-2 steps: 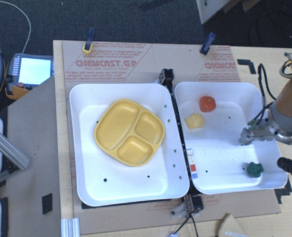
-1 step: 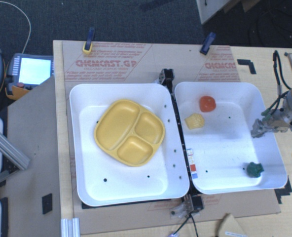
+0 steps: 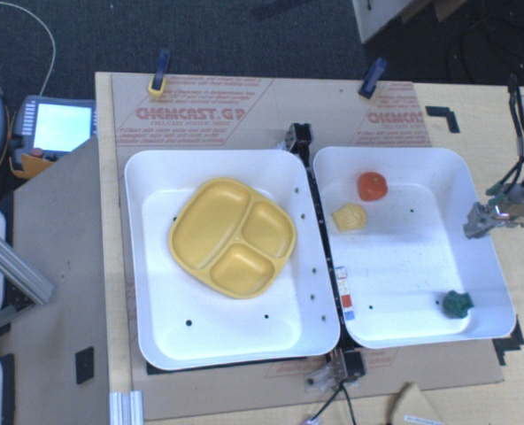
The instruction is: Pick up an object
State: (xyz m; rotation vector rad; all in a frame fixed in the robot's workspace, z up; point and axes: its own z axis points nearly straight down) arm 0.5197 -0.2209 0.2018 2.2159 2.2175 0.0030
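Left bin (image 3: 147,237): one yellow divided plate (image 3: 233,235), lying mid-bin. Right bin (image 3: 474,237): red ball (image 3: 373,185) at upper left; yellow piece (image 3: 350,217) just below it; green object (image 3: 458,304) in the lower right corner. Pincer (image 3: 488,215) sat at the right bin's right rim, frame's right; opening could not be told, nothing seen held.

One fixed camera looks down slantwise on both white bins (image 3: 147,264).
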